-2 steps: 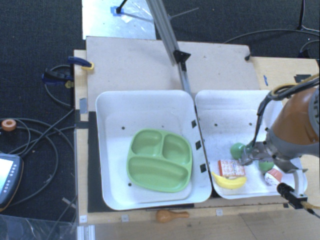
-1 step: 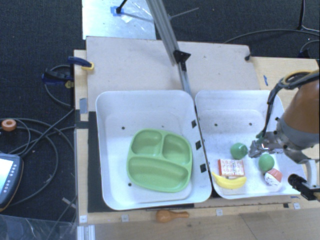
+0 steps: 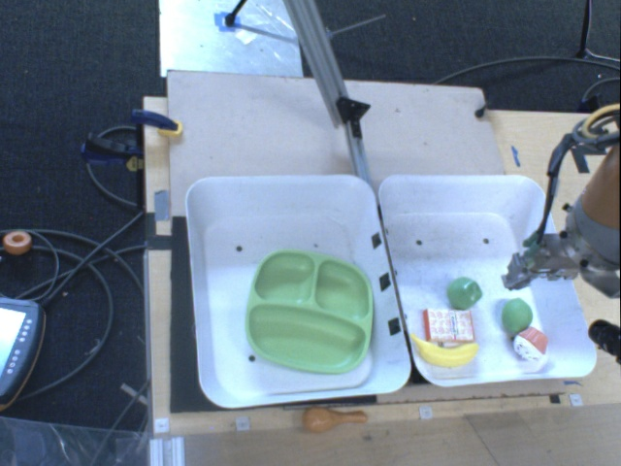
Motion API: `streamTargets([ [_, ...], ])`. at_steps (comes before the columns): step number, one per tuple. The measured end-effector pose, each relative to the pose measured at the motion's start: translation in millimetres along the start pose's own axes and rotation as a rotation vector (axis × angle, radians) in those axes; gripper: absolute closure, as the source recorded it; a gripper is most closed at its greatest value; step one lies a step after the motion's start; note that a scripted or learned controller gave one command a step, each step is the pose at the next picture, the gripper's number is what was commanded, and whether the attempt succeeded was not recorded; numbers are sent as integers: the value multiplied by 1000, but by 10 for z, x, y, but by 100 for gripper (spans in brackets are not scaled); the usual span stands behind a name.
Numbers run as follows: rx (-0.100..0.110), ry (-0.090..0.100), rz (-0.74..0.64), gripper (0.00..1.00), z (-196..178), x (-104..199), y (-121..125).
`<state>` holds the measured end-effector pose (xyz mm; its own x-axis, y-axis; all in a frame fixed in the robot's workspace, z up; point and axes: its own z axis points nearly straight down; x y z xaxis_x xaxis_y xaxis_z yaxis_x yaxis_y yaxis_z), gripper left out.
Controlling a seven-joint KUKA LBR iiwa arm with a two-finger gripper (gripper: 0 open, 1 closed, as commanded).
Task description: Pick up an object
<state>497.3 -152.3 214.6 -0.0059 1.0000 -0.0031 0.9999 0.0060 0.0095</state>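
Objects for picking lie gathered in the right bin (image 3: 485, 197): green cup-like piece (image 3: 465, 292) near the middle, green ball (image 3: 516, 314) to its right, small red-and-white box (image 3: 449, 325) with banana (image 3: 445, 352) touching its front edge, red-and-white item (image 3: 531, 347) just beside the ball at the front right. Fingers too blurred and small to read, so cannot tell how far apart, nor whether anything sits between. Gripper (image 3: 518, 272) hovering over the bin's right side, just above and beside the green ball, tilted toward the bin's middle. Further out, grey wrist and arm (image 3: 594, 226) entering from the right edge, cables looped above. Left bin (image 3: 281, 192) carrying a green divided tray (image 3: 310, 311), lying flat. Both bins resting on a pale board (image 3: 291, 124) atop a wooden bench. Slanted metal pole (image 3: 320, 47) crossing above the bins. Dark carpet around, with black cables and a handheld pendant (image 3: 15, 343) at far left.
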Motion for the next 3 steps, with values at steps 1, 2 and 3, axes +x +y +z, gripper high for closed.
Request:
streamTargets([
  [1,3,1,0,100,-296,-5,22],
  [2,8,4,-3,100,-245,445,8],
  [3,7,5,-6,100,-185,1014,141],
])
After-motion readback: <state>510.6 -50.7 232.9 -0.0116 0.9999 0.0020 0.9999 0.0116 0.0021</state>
